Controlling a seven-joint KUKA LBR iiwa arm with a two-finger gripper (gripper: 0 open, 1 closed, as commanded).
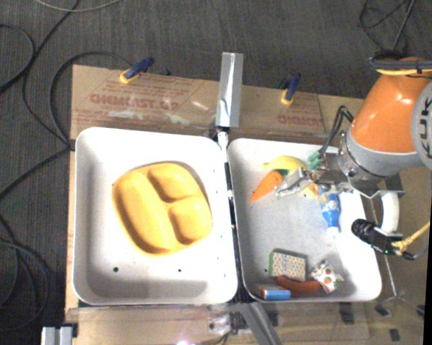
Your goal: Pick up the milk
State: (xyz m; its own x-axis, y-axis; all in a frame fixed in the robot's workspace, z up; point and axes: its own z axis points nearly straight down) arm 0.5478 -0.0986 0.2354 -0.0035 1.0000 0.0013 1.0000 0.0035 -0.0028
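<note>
The milk (326,277), a small patterned carton, lies tilted in the near right corner of the right bin (300,233), touching a red sausage-like piece (299,286) beside a green-edged cracker box (288,264). A small blue block (275,292) sits against the near wall. The gripper (295,185) hangs well apart from the milk, up toward the far side, its fingers spread with nothing between them, just beside a carrot (266,185) and a banana (284,163). A blue bottle (331,211) lies under the wrist. Bare floor stretches between. The left bin (91,270) holds a yellow divided plate (162,206).
</note>
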